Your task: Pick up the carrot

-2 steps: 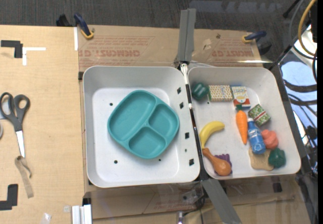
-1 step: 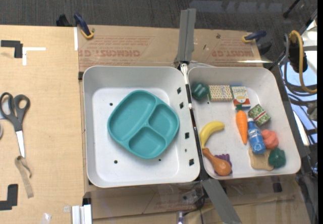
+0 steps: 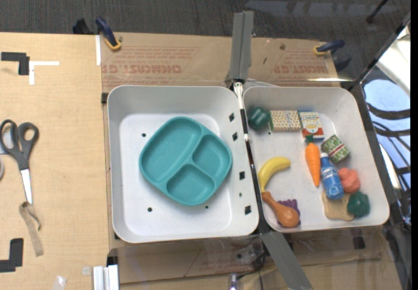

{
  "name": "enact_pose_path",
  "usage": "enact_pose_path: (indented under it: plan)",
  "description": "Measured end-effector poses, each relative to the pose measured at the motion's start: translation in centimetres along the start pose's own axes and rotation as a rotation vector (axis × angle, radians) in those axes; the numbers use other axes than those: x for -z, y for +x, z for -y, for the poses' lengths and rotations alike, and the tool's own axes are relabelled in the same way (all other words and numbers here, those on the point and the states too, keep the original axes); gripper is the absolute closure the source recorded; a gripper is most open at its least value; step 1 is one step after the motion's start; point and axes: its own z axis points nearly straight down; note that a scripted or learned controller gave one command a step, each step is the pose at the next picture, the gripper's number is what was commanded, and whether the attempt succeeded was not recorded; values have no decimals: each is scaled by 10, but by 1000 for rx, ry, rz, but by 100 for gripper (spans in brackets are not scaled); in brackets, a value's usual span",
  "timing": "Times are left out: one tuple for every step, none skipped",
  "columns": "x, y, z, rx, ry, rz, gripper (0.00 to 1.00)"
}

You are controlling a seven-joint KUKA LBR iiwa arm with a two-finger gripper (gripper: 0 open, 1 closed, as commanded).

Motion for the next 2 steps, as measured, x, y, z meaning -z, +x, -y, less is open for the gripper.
enact_pose_path:
  plan:
    - [-105,-9,-1,6,0,3,100]
    - [-95,-8,2,8,6,0,100]
